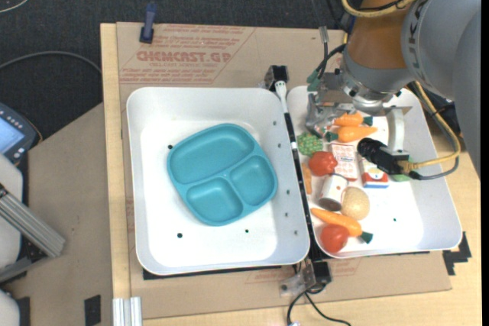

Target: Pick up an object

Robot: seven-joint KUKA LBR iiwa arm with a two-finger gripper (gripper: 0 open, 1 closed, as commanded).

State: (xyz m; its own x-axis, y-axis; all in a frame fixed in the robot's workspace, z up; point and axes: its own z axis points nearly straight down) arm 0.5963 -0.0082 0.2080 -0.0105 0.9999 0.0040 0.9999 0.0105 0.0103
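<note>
Camera view, near to far: toy foods (341,187) lie heaped in the right bin (428,229), a teal divided tray (221,173) sits in the left bin (149,187), and the gripper (327,117) hangs over the heap's far end, its finger state impossible to tell.

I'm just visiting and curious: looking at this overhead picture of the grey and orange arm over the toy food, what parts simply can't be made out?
- Gripper: whether it grips anything; the arm's orange band and wrist cover it in the camera view.
- Right white bin: its far corner, hidden under the arm.
- Small boxes and toy food pile: labels too small to read; pieces overlap.
- Cardboard lettering: partly legible, faint.
- Arm's upper part: cut off by the top and right edges.
</note>
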